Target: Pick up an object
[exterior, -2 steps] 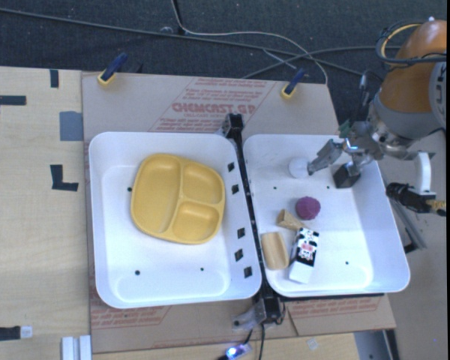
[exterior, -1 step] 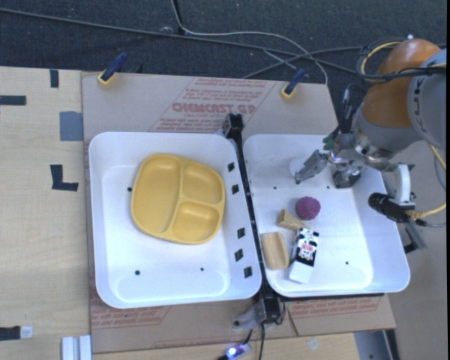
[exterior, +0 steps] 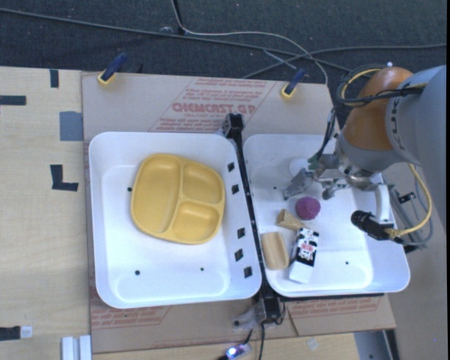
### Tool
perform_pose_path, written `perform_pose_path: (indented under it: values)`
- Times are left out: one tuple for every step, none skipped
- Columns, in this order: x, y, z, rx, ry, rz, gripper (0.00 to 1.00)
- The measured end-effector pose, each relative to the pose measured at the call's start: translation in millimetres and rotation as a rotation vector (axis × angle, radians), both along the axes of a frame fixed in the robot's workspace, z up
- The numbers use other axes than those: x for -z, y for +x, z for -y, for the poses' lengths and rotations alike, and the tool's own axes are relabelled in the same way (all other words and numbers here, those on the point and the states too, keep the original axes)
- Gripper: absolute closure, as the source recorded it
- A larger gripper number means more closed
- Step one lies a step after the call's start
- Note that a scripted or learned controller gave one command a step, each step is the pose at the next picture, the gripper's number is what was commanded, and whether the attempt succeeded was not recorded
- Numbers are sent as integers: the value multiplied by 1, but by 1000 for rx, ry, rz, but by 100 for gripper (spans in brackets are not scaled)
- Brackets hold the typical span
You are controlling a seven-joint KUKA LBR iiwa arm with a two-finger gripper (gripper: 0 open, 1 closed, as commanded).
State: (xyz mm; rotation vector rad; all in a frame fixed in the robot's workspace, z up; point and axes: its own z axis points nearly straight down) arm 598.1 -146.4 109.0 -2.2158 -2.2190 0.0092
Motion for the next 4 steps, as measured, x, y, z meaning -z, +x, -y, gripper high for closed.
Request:
perform_pose_path:
  values:
    - [-14,2,-1,-2,0,5,100]
    - [-75,5,5,0,-1,13,100]
    - [-121,6,5,-1,-1,12,100]
    - [-115,3,-40,-4,0,7,100]
